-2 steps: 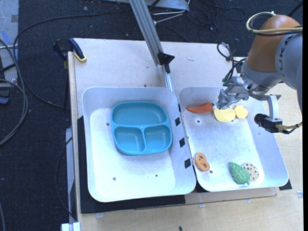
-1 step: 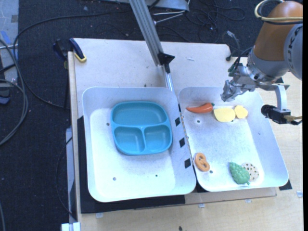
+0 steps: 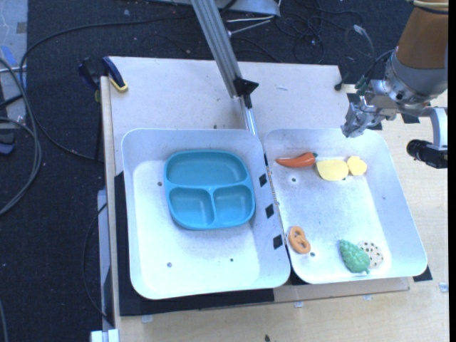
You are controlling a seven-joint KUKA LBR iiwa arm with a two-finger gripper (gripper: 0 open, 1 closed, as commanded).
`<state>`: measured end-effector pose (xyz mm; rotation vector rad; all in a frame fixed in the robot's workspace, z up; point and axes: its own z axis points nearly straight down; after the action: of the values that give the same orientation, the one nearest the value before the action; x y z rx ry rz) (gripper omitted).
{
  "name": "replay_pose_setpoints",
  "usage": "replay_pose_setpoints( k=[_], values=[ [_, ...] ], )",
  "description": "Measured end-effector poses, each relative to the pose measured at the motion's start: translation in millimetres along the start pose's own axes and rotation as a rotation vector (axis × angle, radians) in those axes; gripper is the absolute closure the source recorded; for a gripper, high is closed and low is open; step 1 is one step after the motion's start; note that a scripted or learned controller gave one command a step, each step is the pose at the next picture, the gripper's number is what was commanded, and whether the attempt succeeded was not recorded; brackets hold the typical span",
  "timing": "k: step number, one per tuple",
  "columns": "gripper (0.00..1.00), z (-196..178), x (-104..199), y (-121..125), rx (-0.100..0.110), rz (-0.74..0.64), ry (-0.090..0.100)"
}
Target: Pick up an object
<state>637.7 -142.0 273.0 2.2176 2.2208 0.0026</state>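
Two shallow white bins sit side by side on a pale counter (image 3: 299, 91). The left bin (image 3: 142, 262) holds a blue divided tray (image 3: 210, 189). The right bin (image 3: 399, 219) holds an orange carrot (image 3: 296, 160) near its far edge, with two yellow pieces (image 3: 340, 168) just beside it. Near its front edge lie an orange pretzel (image 3: 298, 239), a green leafy piece (image 3: 354, 256) and a speckled cookie (image 3: 370, 251) touching it. The end effector (image 3: 354, 128) hangs over the right bin's far right corner, apart from every object; I cannot tell whether it is released or clenched.
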Motion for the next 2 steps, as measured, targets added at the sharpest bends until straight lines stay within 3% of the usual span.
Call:
replay_pose_setpoints(
  k=[1, 2],
  values=[
    [1.00, -6, 0, 1, 0.001, 0.000, 0.001],
    [1.00, 12, 46, -24, 0.006, -0.002, 0.001]
  ],
)
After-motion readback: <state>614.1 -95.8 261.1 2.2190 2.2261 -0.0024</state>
